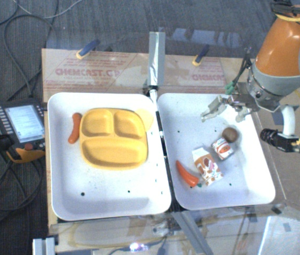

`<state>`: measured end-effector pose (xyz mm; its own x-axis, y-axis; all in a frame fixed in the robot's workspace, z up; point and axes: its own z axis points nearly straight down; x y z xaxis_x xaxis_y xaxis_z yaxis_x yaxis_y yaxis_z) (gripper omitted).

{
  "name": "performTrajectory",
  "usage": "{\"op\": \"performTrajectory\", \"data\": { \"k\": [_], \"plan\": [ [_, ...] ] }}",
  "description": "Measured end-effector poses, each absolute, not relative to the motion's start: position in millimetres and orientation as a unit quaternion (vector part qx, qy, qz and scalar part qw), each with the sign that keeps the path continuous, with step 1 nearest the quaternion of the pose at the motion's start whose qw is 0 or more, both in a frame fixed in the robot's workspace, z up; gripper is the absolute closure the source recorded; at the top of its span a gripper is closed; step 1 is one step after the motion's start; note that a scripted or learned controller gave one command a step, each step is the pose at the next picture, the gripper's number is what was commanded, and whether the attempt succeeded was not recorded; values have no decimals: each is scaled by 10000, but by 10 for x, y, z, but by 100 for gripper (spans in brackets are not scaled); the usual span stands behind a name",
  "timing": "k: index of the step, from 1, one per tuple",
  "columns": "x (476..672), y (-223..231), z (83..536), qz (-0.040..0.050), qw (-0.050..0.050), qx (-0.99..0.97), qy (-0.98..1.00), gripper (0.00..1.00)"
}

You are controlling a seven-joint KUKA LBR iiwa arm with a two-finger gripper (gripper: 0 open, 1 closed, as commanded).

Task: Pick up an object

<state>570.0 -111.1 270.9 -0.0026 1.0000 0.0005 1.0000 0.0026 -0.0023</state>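
While the gripper [225, 108] hangs over the upper part of the right bin [267, 193], nothing sits between its fingers; they look spread and empty, so this reads as the approach step, pre-grasp.

Candidates all lie in the right bin, below the gripper:
- small brown round object [231, 135], nearest, just below and slightly right of the gripper
- small red-and-white pack [222, 150], touching or just beside the brown one
- white printed carton [207, 168], lying tilted
- toy carrot [187, 174], orange-red, just beside the carton's left edge

My guess: the brown round piece is the likeliest target. Next move calls for a short shift toward it, then a straight descent with the fingers straddling it. Risk: it's round, may roll, and the pack crowds one side.

Left bin [59, 195] holds a yellow divided tray [115, 138] and an orange sausage-like toy [75, 128], well apart from the gripper.
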Motion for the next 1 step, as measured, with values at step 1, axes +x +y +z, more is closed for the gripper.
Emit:
{"op": "performTrajectory", "data": {
  "k": [1],
  "plan": [
    [5647, -1790, 2030, 9, 7, -6582, -7528, 0]
  ]
}}
